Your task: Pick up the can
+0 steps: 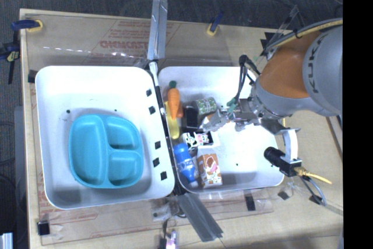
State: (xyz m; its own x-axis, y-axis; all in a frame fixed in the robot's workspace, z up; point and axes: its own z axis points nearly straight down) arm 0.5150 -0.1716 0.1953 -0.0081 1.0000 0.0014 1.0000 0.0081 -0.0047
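Where the two white bins meet at the middle of the desk (70, 26), the right bin (256, 175) holds a crowd of small things pressed along its left wall. The can (205, 105), greenish and patterned, lies on its side in the upper middle of that bin, just right of a dark block (190, 115) and close beside the tip of the pincer (214, 119). An orange carrot (173, 101) stands along the dividing wall to the can's left, with a yellow piece (172, 125) below it. Lower down sit a black-and-white spotted item (196, 139), a blue bottle (185, 163) and a brown carton (209, 169) near the bin's front edge.

The arm (303, 73) comes in from the right over the bin, its orange band and grey body covering the bin's upper right corner. The pincer reaches left toward the clutter and ends just below and right of the can; the metal parts there blur together, so I cannot tell whether it is released or clenched, and the can seems to lie beside it rather than between anything.

The left bin (52, 90) carries a blue divided tray (106, 150). A grey bar (156, 29) runs up from the join of the bins, and a blue clamp (215, 23) sits on the desk's far edge.
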